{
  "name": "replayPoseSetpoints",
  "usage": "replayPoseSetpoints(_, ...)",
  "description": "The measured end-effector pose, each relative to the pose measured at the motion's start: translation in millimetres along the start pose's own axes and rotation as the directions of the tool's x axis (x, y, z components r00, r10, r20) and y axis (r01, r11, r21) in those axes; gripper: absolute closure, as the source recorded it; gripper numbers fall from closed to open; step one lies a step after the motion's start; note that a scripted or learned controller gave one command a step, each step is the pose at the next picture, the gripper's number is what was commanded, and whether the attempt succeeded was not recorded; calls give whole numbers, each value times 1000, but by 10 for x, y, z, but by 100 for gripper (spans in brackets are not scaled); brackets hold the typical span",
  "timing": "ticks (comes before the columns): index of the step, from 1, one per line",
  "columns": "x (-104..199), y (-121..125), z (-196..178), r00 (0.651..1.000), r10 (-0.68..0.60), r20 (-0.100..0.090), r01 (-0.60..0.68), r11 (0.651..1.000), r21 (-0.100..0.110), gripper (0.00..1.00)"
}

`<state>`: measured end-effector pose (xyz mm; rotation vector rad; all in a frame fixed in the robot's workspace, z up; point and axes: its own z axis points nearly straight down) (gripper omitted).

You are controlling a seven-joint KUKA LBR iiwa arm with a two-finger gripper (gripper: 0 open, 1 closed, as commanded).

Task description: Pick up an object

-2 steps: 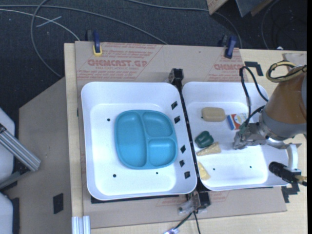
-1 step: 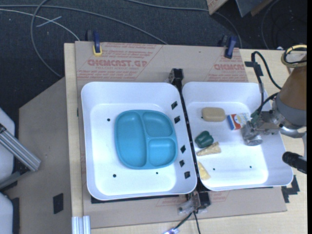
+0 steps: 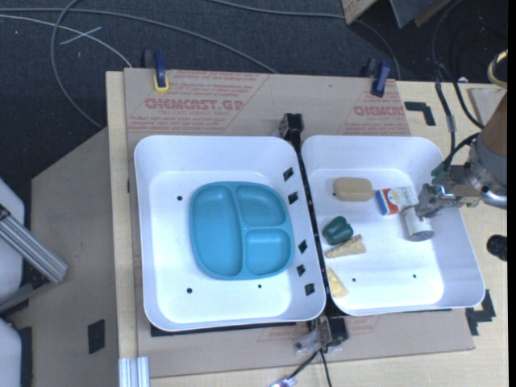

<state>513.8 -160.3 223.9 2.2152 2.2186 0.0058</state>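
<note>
Two white bins sit side by side: a blue divided plate (image 3: pixel 242 230) fills the left bin (image 3: pixel 153 240); the gripper (image 3: pixel 419 220) hangs near the right bin's (image 3: pixel 451 289) right edge, its grip unclear.

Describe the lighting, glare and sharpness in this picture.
Camera view: even overhead light, soft shadows under the bins' rims; the white right bin is bright, nearly washed out; mild sheen on the blue plate; the gripper looks slightly soft, small items lack detail.
</note>
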Motion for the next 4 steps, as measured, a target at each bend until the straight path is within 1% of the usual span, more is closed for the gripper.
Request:
replayPoseSetpoints(1,504,-21,-107,1000,-5,-4,5,1000,6,100)
replayPoseSetpoints(2,995,-5,-2,1000,-4,-5,4,1000,10,100)
replayPoseSetpoints(3,1555,41,-97,1000,-6,-5,6,1000,5,100)
replayPoseSetpoints(4,2153,-2,-168,1000,-6,-5,6,1000,6,100)
